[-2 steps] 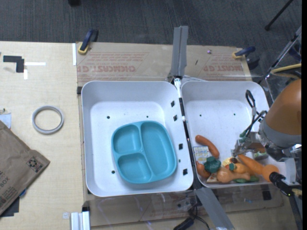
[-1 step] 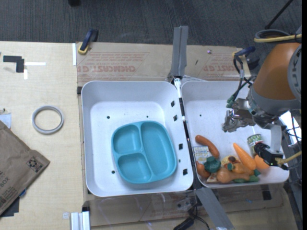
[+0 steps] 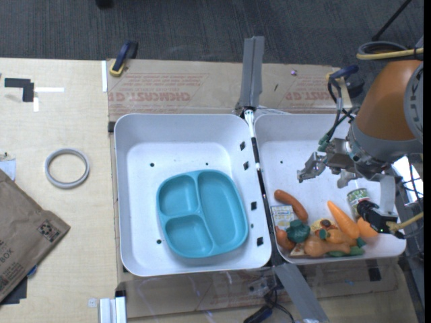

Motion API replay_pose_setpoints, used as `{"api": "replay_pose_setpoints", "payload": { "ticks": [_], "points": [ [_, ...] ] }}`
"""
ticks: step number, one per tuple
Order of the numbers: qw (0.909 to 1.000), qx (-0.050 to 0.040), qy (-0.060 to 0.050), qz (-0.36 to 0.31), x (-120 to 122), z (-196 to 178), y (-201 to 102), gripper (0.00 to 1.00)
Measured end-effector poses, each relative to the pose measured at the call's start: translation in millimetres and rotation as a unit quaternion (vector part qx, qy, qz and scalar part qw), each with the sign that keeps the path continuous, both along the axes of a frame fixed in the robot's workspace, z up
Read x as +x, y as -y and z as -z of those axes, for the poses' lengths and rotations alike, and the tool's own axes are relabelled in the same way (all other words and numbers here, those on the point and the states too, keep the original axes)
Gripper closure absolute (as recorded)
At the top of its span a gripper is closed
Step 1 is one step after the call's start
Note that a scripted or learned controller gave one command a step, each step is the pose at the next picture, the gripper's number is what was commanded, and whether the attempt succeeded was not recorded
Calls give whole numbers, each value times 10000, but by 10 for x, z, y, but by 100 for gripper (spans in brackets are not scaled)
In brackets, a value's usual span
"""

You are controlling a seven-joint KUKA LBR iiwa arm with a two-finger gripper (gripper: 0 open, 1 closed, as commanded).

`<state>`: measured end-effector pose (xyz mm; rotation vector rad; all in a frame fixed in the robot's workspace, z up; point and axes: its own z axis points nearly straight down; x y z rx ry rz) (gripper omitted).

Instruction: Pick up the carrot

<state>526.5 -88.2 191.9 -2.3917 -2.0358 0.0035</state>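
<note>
Near edge of R bin (image 3: 269, 147): toy food piled along its front wall – broccoli (image 3: 297, 231), a tan potato-like piece (image 3: 315, 248), small mixed bits beside them. The carrot (image 3: 343, 220) lies on the pile's R side, tilted, thick end toward the front R corner, tip pointing up-left; a small can w/ green label (image 3: 357, 198) sits just behind it. A sausage (image 3: 291, 204) lies diagonally left of that, w/ a small packet (image 3: 282, 214) touching its lower end near the divider.

L bin (image 3: 124, 180): a teal 3-compartment plate (image 3: 201, 212), front-centre, nothing in its sections. Bare white floor all round it, esp. toward the back.

Back half of R bin is bare floor. Gripper (image 3: 316, 168) hangs over it, mid-bin, well apart from the carrot; fingers point left, and can't tell if spread or closed at this angle. Nothing seen between them.

Beyond the bins: cardboard sheet (image 3: 202, 86). On the bench at L: tape ring (image 3: 67, 167), brown paper bag (image 3: 23, 231).
</note>
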Motion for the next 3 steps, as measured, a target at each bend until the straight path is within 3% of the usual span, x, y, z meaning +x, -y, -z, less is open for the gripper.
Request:
{"api": "replay_pose_setpoints", "payload": {
  "ticks": [1, 2, 3],
  "points": [
    [9998, 4, -12, 205, -384, 824, 585, 0],
    [9998, 0, -15, 213, -381, 740, 591, 100],
    [9998, 0, -16, 213, -382, 740, 591, 0]
  ]
}}
